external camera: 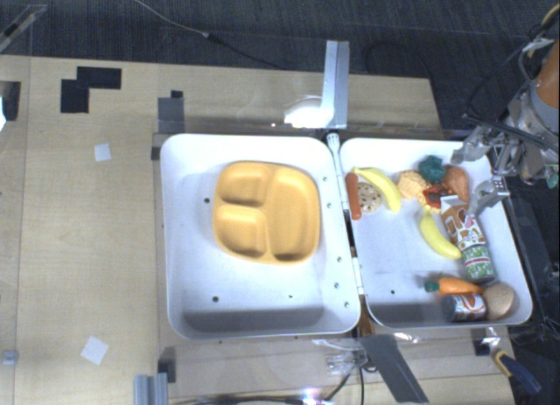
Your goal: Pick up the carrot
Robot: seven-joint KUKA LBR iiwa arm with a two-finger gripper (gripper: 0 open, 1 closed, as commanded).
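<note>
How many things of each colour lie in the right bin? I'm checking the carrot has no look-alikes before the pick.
Yellow: 2, the upper banana and lower banana.
Orange: 1, the carrot.
Red: 1, the hot dog.
Teal: 1, a small toy.
Other colours, or hard to tell: 7.
Total: about 12.

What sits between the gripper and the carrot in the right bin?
In the camera view, a printed can lies between the gripper and the carrot, with a banana alongside.
</note>
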